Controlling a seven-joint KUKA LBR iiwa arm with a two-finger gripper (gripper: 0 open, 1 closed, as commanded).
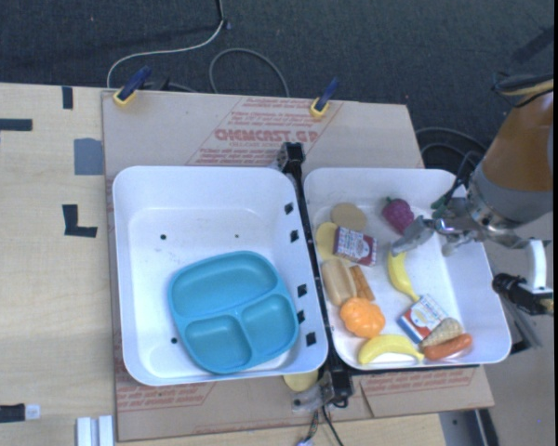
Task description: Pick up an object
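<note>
My gripper [426,237] hangs over the right bin [474,277], near its right side, and it looks open with nothing between the fingers. Just left of it lie a purple toy fruit [398,214] and, below, a yellow banana [402,275]. The bin also holds a red-and-white packet [354,245], a tan round piece [348,216], a hot dog bun [340,281], an orange [363,317], a second banana [391,348], a small carton [419,316] and a red sausage [448,346].
The left bin [149,203] holds a blue divided plate [234,309]. Both bins stand on a cardboard sheet [251,133] held by clamps at the back. A black divider [302,240] runs between the bins. Cables lie on the dark floor behind.
</note>
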